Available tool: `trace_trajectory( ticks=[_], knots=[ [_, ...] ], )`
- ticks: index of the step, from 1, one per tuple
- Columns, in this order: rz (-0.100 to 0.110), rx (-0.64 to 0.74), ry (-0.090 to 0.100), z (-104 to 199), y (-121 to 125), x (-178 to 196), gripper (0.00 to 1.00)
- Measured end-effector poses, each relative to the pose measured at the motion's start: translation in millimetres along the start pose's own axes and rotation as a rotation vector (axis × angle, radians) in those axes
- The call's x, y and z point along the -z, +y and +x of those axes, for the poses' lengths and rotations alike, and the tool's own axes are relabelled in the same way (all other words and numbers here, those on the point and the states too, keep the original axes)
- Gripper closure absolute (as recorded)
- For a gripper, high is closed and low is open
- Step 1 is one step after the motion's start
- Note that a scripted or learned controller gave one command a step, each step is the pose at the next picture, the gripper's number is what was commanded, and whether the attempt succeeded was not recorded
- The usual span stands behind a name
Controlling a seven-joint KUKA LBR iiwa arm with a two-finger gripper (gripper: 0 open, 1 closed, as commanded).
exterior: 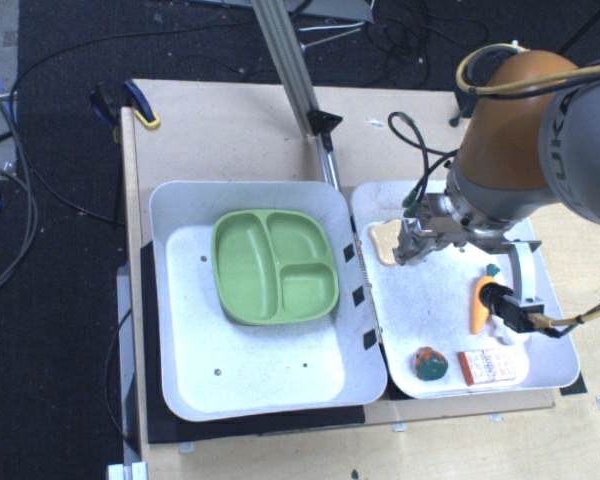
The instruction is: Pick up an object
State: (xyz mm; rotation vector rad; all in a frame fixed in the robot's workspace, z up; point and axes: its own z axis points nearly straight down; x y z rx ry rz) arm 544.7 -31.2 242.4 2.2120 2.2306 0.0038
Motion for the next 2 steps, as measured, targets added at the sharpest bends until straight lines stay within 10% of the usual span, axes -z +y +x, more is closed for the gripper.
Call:
trace_trajectory(
  ticks=[2],
  knots=[
    [0.002, 0.000, 0.000, 111.5, -8.4, 2.2, 1.00]
  ],
)
